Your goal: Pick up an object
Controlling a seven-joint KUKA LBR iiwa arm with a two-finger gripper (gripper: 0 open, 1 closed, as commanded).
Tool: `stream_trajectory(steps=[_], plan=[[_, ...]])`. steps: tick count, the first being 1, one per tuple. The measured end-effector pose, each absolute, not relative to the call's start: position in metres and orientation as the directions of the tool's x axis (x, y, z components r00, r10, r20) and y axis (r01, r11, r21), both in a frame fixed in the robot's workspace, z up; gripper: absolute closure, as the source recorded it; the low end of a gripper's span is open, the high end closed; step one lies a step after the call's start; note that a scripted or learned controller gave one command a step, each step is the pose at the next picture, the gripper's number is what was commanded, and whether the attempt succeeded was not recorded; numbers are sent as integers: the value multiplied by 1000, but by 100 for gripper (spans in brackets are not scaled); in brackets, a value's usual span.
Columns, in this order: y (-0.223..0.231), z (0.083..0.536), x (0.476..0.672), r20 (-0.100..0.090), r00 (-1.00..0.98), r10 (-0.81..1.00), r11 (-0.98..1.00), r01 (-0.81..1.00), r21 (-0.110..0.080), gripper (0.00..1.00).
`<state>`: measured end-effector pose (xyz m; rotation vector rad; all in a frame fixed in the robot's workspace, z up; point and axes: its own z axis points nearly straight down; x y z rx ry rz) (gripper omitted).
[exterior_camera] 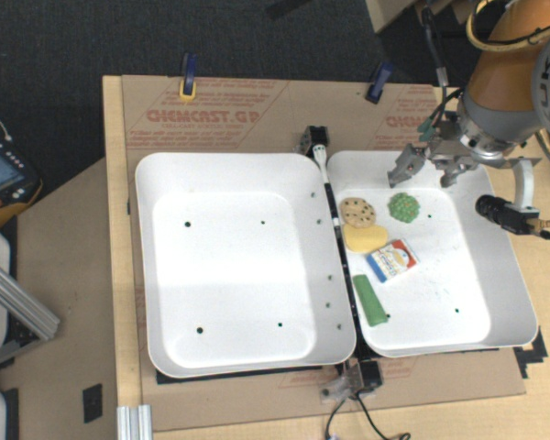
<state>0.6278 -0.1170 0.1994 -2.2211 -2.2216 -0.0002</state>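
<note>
Grey fingers [427, 167], spread wide and empty, hover above a green ball [404, 207] in the right bin [495, 282], seemingly needing to descend and close.

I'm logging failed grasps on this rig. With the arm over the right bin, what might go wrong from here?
The pincer hangs over the green ball; being round, it may roll away under contact. The cookie, yellow piece and blue packet lie close together, so a grasp there might catch two or nudge neighbours.
</note>
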Motion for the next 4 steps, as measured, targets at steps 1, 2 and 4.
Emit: stream_trajectory(steps=[1, 2, 4], plan=[[-132, 357, 590, -5, 2, 1000, -2, 1000, 20, 0], [-199, 467, 581, -9, 6, 1000, -6, 1000, 15, 0], [-117, 454, 548, 3, -8, 1000, 8, 1000, -2, 100]])
